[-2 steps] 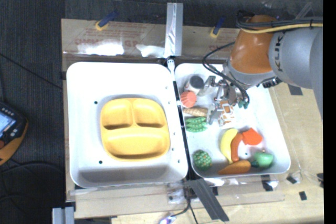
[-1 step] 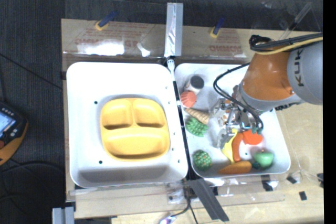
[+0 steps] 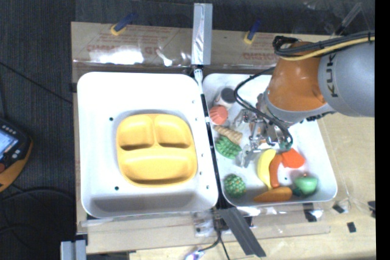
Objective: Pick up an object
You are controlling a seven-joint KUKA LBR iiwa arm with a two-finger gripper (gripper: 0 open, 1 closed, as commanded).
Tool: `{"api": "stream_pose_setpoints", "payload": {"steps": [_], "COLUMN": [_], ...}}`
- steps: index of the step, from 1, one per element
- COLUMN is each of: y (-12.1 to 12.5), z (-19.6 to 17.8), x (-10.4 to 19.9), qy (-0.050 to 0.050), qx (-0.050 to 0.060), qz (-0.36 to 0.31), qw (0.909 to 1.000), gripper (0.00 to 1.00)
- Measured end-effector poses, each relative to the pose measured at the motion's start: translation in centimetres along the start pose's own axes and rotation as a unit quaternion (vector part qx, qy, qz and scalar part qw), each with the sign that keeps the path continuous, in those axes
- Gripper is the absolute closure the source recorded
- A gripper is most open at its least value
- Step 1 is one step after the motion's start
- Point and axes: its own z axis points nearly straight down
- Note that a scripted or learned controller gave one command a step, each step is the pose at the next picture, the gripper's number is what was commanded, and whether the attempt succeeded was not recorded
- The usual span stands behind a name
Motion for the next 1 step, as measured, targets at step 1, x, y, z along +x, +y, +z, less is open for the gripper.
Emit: {"api": "stream_pose_setpoints", "payload": {"steps": [1], "y": [-3.76], "z": [-0.67], "x": [-9.36], "qy": [0.005], "qx": [-0.002], "qz": [-0.016], "qw": [0.9999], "gripper": [0.0]}}
